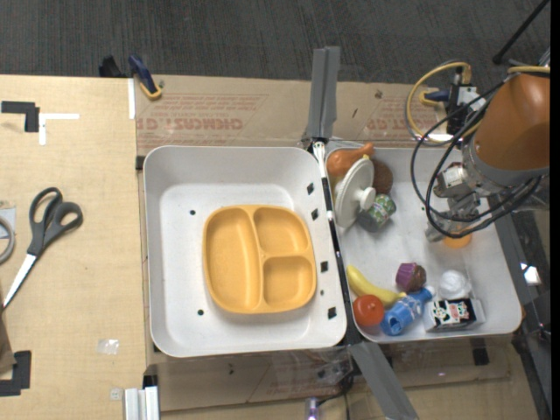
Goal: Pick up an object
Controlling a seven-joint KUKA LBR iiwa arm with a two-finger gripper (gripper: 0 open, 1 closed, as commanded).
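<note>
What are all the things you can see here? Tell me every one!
Divided plate: one, yellow-orange, in the left bin.
Banana: one, yellow, in the right bin, near its front.
Ball: one, red, beside the banana.
Purple toy: one, right of the banana.
Blue toy: one, at the right bin's front.
Small carton: one, black and white, front right corner.
White round lid: one, back of the right bin.
Small can: one, grey-green, next to the lid.
Scissors: one pair, black handles, on the bench at left.
Clamp: one, blue, behind the left bin.
Robot arm: one, orange band, over the right bin.
</note>
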